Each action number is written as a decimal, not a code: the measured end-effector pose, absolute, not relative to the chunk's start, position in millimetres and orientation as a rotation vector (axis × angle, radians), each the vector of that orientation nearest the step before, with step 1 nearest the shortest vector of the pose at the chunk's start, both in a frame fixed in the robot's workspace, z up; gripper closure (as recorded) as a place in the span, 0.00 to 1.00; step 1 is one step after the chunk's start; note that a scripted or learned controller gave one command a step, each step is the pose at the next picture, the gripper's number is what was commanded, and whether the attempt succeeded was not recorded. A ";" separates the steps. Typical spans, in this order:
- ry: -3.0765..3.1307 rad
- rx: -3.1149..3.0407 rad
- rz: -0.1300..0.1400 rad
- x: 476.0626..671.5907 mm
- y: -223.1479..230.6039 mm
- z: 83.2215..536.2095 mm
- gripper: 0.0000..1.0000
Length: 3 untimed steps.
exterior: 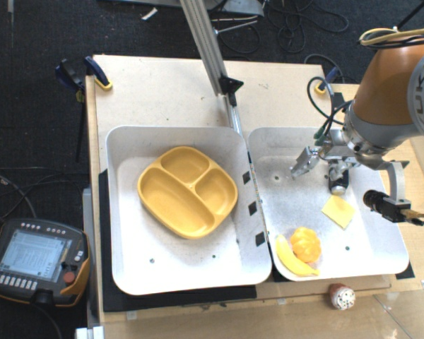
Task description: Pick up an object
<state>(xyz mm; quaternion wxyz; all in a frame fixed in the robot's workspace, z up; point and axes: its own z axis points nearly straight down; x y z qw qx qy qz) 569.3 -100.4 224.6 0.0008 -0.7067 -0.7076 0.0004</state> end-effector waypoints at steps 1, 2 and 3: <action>-2.221 -2.220 0.001 569.3 -100.4 224.7 0.00; -2.219 -2.219 0.005 568.4 -96.7 181.0 0.00; -2.217 -2.219 0.006 569.9 -98.0 117.1 0.00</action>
